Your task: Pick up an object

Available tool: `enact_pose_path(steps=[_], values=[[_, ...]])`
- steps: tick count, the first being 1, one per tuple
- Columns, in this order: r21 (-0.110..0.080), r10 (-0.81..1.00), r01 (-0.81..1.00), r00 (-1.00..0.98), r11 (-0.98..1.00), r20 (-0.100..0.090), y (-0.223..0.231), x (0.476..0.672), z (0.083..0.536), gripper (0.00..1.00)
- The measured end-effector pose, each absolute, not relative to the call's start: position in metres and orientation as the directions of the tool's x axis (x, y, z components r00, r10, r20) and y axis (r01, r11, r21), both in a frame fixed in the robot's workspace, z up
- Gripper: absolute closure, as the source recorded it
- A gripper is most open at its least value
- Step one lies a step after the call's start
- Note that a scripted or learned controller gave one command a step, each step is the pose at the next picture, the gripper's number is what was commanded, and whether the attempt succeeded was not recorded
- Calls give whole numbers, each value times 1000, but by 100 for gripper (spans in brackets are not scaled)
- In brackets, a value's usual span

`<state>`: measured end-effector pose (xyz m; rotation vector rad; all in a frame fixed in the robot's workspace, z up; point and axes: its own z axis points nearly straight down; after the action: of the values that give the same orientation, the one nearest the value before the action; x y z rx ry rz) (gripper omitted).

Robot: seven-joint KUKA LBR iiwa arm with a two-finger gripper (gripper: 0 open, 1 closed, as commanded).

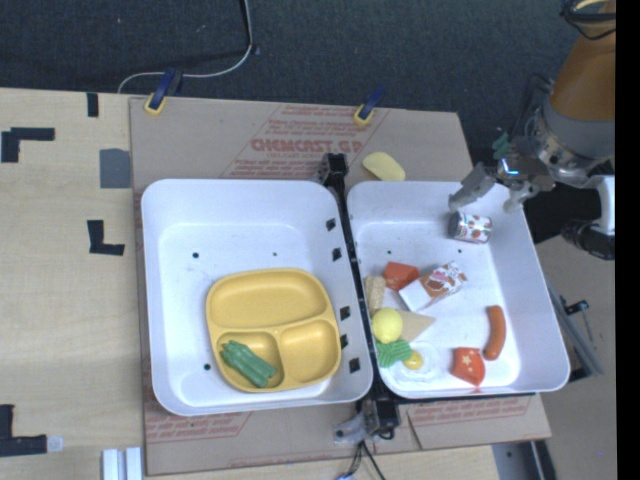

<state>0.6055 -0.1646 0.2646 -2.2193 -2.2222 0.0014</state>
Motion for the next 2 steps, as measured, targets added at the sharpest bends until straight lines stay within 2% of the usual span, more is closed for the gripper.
enact_pose_path(steps=[1,2], values=[[-2,1000,1000,-1,1,-3,-212,660,144,0],[1,1000,1000,-3,3,-2,-196,669,82,0]])
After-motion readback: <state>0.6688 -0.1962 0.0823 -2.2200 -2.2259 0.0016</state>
